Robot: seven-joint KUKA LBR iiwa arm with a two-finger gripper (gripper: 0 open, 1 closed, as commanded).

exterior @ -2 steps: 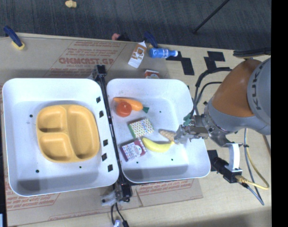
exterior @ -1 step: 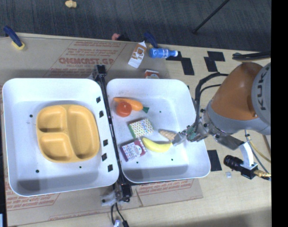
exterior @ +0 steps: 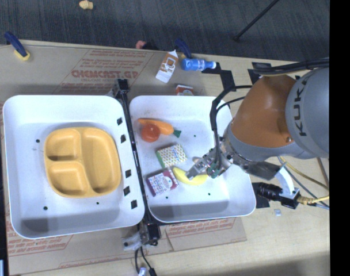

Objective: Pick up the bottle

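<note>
A small blue bottle [exterior: 193,64] with a pale cap lies on its side on the cardboard behind the right bin [exterior: 238,203], outside both bins. My gripper [exterior: 206,167] is low inside the right bin, near its right-hand middle. It sits right over the right end of a yellow banana [exterior: 188,178], far from the bottle. The grey and orange arm [exterior: 267,119] covers the bin's right wall.
The right bin also holds an orange carrot [exterior: 158,125], a red tomato [exterior: 150,133], a green patterned box [exterior: 171,154] and a pink packet [exterior: 161,183]. A yellow divided plate [exterior: 83,160] fills the left bin [exterior: 14,154]. A small carton [exterior: 167,66] lies next to the bottle.
</note>
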